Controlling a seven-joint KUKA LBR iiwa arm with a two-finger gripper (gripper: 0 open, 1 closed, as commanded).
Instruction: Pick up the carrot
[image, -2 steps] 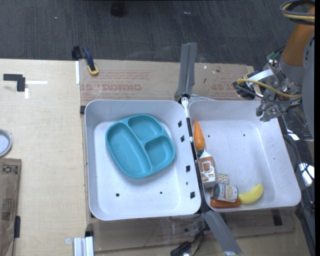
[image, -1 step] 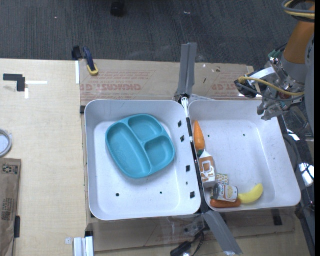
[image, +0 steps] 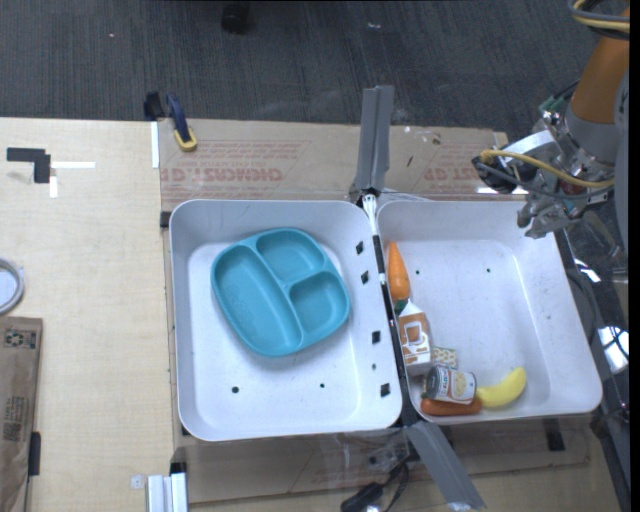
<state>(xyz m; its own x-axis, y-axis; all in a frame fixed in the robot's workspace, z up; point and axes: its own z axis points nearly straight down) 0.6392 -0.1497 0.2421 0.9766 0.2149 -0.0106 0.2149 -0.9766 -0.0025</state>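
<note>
- Gripper, at the upper right of the camera view, hangs over the far right corner of the right bin; whether it is released or clenched cannot be told, and nothing is seen in its grasp.
- Arm: grey, with an orange band above the wrist, wrapped with yellow and black cables near the tool.
- Carrot: lies in the right bin against its left wall, well apart from the gripper. Its long axis runs roughly along that wall, near to far; the narrow tip points toward the far edge, and the broad end points toward the near edge.
- Carrot appearance: orange, smooth, tapered, with a paler band at the broad end.
- Right bin contents: just beyond the carrot's broad end stands a small carton; nearer the front lie a can, a yellow banana and a reddish sausage-like item, clustered at the near left corner.
- Left bin: holds a blue divided plate with three compartments, set toward its far half.
- Bench: pale wood, bearing both bins side by side.
</note>
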